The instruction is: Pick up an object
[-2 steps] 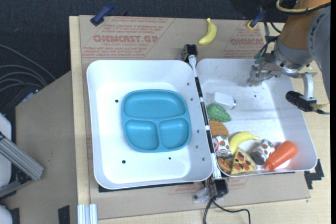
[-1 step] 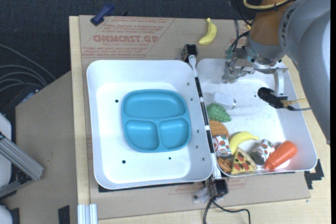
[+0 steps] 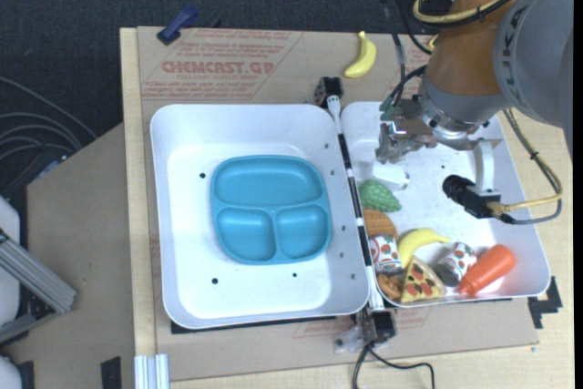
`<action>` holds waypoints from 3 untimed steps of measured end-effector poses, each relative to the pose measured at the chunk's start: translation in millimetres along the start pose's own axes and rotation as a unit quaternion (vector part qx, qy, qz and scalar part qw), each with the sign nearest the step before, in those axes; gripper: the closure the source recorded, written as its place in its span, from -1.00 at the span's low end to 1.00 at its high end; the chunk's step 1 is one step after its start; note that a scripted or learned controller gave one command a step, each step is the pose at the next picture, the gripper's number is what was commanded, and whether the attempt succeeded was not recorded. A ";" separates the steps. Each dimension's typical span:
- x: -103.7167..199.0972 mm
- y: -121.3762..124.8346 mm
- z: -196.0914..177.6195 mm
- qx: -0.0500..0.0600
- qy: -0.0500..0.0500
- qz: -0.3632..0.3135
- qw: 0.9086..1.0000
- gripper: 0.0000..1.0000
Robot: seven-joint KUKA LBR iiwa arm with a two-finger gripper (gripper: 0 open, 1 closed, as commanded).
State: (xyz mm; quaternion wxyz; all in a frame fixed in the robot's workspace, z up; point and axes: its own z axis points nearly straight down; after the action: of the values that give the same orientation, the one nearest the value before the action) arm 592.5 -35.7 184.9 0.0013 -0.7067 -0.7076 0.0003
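The arm (image 3: 492, 41) reaches in from the right and hangs over the upper part of the right bin (image 3: 428, 187). Its pincer (image 3: 393, 146) points down near that bin's upper left corner, close to the wall shared with the left bin (image 3: 164, 196). From this slant I cannot tell whether the pincer is spread or pressed together, and nothing is visibly caught in it.

The things to pick lie in the lower half of the right bin, below the pincer and apart from it. A green toy (image 3: 379, 194) sits nearest, just under the pincer by the left wall. Right below it lies a bread (image 3: 379, 221). A banana (image 3: 421, 241) curves beside the bread, toward the bin's middle. A pizza slice (image 3: 419, 283) rests against the front wall, with a can (image 3: 453, 261) just to its right. A carrot (image 3: 487, 269) lies tilted beside the can, near the lower right corner.

The left bin holds a blue plate (image 3: 270, 207) with three compartments, lying flat at its middle.

On the surface (image 3: 228, 68) behind the bins, a second banana (image 3: 361, 57) lies near the right bin's top edge. A blue clip (image 3: 177, 25) rests at the surface's far left corner.
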 end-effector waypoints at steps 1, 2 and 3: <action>35.3 -57.1 -34.7 0.001 0.000 0.000 1.000 1.00; 35.4 -56.8 -44.5 0.001 0.000 0.000 1.000 1.00; 35.8 -56.4 -54.3 0.000 0.000 0.001 1.000 1.00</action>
State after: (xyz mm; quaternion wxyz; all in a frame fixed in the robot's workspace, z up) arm 536.1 0.0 239.4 0.0018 -0.7071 -0.7071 0.0004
